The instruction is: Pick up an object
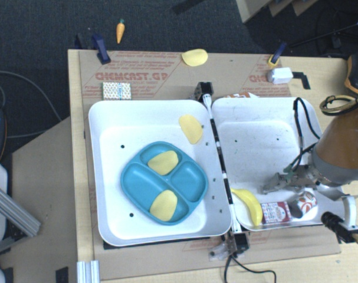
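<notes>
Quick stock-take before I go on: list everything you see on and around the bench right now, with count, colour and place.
Bins: 2, white, side by side on the bench; left bin, right bin.
Tray: 1, blue, divided, in the left bin.
Chips on the tray: 2, yellow; upper, lower.
Loose chip: 1, yellow, left bin, near its top right corner.
Banana: 1, yellow, right bin, front left.
Packet: 1, red and white, right bin, front edge.
Yellow piece: 1, on the bench behind the bins.
Carrot: 1, orange, on the floor behind the bench.
Arm: 1, grey and orange, from the right.
Tool: 1, low in the right bin, above the packet.
</notes>
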{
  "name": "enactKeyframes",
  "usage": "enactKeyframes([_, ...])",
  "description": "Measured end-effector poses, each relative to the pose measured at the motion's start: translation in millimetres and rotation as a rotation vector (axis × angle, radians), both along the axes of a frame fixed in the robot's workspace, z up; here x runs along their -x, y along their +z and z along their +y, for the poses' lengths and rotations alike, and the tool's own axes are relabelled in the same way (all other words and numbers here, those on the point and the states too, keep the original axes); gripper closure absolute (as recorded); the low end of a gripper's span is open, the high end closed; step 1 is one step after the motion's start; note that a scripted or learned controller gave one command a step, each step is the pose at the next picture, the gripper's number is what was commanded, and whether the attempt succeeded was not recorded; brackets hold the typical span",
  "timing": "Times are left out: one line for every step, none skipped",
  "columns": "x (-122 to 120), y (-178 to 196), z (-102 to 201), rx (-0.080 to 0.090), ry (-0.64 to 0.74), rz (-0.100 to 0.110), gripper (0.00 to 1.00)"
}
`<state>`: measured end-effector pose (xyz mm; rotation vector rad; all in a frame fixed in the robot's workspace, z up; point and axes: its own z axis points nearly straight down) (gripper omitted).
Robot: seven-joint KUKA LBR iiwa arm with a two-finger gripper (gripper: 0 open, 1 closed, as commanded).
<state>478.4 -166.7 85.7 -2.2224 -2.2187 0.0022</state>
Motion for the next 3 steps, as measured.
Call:
enactKeyframes([-79, -1, -45, 0.001, 0.002, -0.003, 0.0])
enactKeyframes([-33, -1, -54, -0.007, 0.005, 0.001, 0.0])
enactKeyframes([-33, 9, -55, -0.002, 0.003, -0.002, 1.0])
